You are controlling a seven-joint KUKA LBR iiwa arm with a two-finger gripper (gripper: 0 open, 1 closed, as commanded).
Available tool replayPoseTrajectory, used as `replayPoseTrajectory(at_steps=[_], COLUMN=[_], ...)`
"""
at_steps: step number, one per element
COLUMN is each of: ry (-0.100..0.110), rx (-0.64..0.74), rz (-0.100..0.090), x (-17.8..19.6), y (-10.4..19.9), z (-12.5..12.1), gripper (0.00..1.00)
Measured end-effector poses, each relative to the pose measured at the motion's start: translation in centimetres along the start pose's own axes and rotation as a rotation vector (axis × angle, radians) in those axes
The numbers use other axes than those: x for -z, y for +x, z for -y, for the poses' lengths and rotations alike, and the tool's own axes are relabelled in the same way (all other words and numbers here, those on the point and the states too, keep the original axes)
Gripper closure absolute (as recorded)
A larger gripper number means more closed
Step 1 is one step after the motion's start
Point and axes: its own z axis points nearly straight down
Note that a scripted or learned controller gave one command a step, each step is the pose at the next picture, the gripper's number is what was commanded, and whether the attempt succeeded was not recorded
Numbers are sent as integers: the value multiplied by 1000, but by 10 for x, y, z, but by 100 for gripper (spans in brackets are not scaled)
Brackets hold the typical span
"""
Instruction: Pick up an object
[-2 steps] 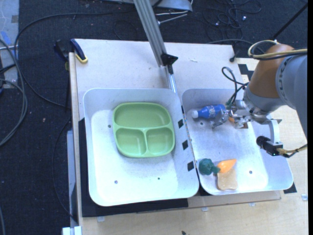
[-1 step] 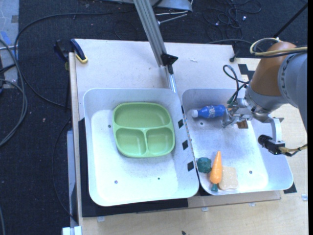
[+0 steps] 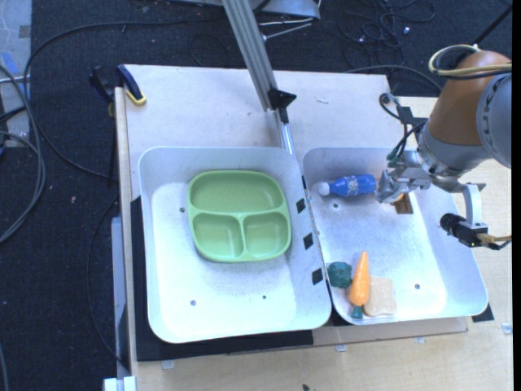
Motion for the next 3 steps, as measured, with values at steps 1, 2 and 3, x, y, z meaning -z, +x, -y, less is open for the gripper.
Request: replayPoseTrajectory(at_steps=[1, 2, 3], ry=[-2, -1, 4], rx=[1, 1, 3], rz=[1, 1, -1], x=[64, 118, 106], y=[2, -8, 38], z=[0, -3, -6], gripper=[100, 100, 100])
